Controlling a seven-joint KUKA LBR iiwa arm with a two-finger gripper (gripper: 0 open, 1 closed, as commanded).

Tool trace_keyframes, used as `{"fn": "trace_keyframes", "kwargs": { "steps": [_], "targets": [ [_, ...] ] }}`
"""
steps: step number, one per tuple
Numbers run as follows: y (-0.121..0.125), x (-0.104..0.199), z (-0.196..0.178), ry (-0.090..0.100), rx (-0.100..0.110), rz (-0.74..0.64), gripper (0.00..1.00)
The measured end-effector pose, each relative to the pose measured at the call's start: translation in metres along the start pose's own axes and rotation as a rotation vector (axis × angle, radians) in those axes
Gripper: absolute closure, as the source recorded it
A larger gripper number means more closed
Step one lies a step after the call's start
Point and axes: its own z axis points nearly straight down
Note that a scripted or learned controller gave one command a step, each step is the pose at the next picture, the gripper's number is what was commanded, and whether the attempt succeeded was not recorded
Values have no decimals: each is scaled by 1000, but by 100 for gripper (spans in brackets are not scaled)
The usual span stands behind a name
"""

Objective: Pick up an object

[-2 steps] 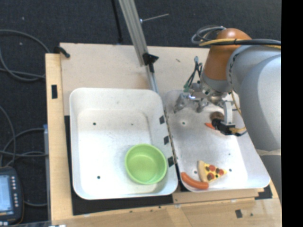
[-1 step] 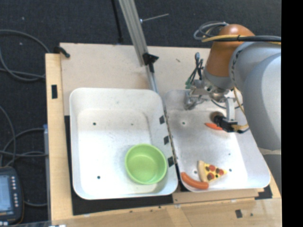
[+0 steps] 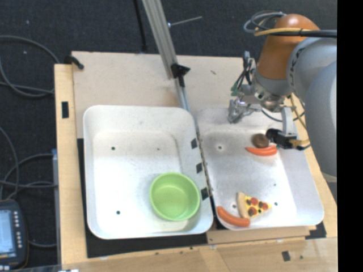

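nearest, a red sausage point(image 3: 232, 217) and pizza slice point(image 3: 251, 205) hug the right bin's point(image 3: 295, 191) front rim. an orange carrot point(image 3: 261, 149) touches a brown lump point(image 3: 260, 140) mid-bin, open floor between. gripper point(image 3: 236, 113) hangs at the back edge, whether parted or closed i cannot tell. green bowl point(image 3: 174, 195) sits in the left bin point(image 3: 113, 135).

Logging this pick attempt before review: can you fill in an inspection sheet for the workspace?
Surface: wooden bench bearing left bin and right bin, side by side.
Job's things: green bowl in left bin; in right bin, orange carrot-like piece beside a small brown item, pizza slice toy, sausage toy.
Clutter: nothing seen.
End effector: over the right bin's far edge, nothing visibly held.
Cables: wires along wrist; loose leads on floor.
Surroundings: dark carpet, metal pole, handheld pendant.
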Motion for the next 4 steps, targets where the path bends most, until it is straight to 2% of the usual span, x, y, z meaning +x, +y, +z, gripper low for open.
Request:
{"fn": "trace_keyframes", "kwargs": {
  "steps": [1, 2, 3, 4],
  "targets": [
    [-7, 2, -59, 0, -2, 1, 100],
    [-6, 1, -94, 0, 0, -2, 100],
    [-8, 57, -101, 1, 5, -7, 100],
    [-12, 103, -92, 0, 7, -6, 100]
  ]
}}
